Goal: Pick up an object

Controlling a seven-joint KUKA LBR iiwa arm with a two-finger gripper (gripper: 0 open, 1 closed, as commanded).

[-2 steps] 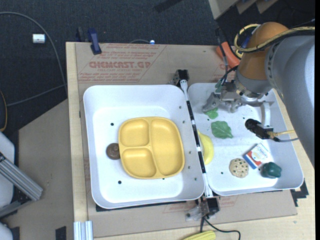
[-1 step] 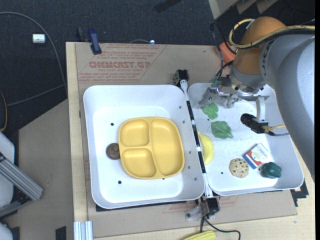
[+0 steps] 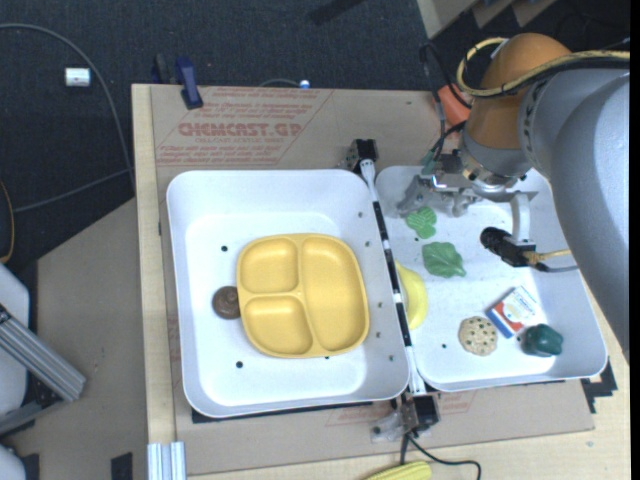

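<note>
Reading "CHEMCAST GP" in red print is possible on the brown paper-faced sheet [image 3: 240, 128] that covers the tabletop [image 3: 90, 298] behind the 2 bins; the smaller lines under it are too fine to make out. A small red, white and blue packet [image 3: 513, 311] in the right white bin [image 3: 590, 343] carries printing that cannot be read.

Beside that packet lie a round tan cookie [image 3: 479, 335], a dark green rounded lump [image 3: 543, 341], and 2 leafy green pieces [image 3: 442, 259], [image 3: 422, 220]. A yellow rounded object [image 3: 412, 298] sits against the wall shared by the bins, partly hidden by it.

The left white bin [image 3: 190, 218] holds a yellow plastic 3-compartment plate [image 3: 301, 295], with a small brown disc [image 3: 226, 302] touching its left edge.

The gripper [image 3: 440, 193] hangs at the right bin's far end, just above the upper leafy piece. Its fingers are blurred against metal parts, so whether they are apart or closed cannot be told, and nothing is seen held. The grey arm [image 3: 590, 148] is cut off at the right.
</note>
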